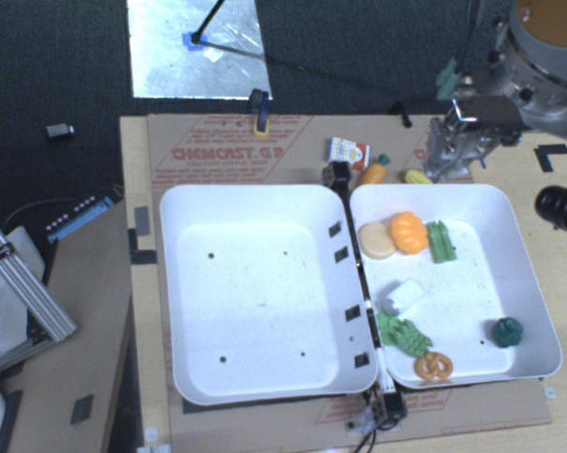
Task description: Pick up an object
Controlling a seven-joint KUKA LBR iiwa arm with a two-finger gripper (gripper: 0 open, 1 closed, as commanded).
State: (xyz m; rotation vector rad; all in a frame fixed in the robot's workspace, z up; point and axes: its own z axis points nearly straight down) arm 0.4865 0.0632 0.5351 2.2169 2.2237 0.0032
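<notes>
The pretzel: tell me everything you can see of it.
The pretzel is a small toy, golden brown, with the usual twisted loops and holes; it looks like moulded plastic. It lies flat in the right bin, close to the near rim. The leafy green toy lies just behind it, seemingly touching its edge. The gripper is far off, beyond the bin's back rim.

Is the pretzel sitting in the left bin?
No, the pretzel lies in the right bin, near its front edge beside the green leafy toy.

Robotics lab: bench, aluminium framing.
</notes>
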